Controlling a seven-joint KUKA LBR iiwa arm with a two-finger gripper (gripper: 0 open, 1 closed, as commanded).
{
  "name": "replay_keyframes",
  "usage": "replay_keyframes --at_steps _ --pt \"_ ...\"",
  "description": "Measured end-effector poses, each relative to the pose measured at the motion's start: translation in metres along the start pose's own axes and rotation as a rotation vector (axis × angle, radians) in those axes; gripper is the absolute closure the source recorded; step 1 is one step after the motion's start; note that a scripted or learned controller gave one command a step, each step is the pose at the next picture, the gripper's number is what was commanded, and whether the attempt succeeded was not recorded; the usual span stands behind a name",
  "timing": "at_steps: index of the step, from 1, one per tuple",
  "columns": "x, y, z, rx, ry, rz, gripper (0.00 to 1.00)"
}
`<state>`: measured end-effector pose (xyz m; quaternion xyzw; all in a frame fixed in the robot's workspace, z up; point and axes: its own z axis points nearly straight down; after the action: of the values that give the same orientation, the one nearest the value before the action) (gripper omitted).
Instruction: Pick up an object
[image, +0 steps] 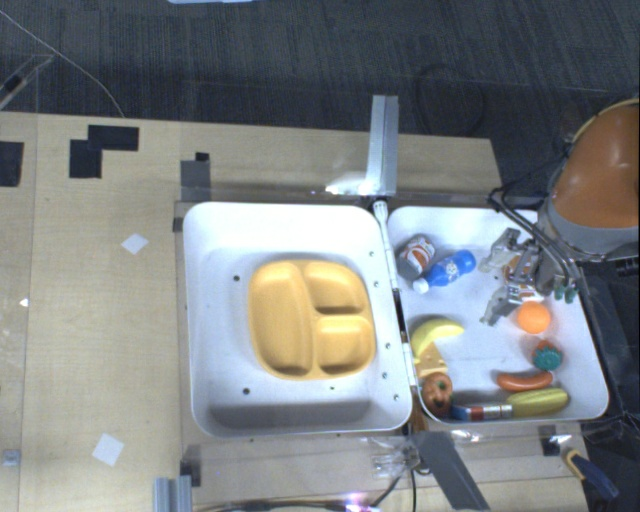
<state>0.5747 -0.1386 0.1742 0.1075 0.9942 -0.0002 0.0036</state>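
In the right bin (470, 352), the gripper (503, 281) hung with its fingers spread open and nothing between them, and the nearest pickable thing, the orange ball (533, 318), sat just below and right of it in the frame.

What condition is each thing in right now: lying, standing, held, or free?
Yellow plastic three-compartment tray: lying flat in the left bin, nothing on it.
Blue plastic bottle with white cap: on its side in the right bin, free.
Yellow toy banana: lying flat, free.
Small orange ball: resting beside the pincer, not held.
Pincer: low over the right bin, gripping nothing visible.
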Motion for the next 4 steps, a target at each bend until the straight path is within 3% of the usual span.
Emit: replay_keyframes --at_steps 1,2,3,4 --pt "-0.030 -0.062 0.084 0.001 -0.010 0.010 0.00" --pt "-0.100 -0.046 0.086 0.003 0.013 0.327 0.00" --pt "-0.076 0.005 0.070 -0.002 -0.003 0.488 0.00" --pt "-0.077 0.045 0.087 0.009 0.003 0.643 0.00"
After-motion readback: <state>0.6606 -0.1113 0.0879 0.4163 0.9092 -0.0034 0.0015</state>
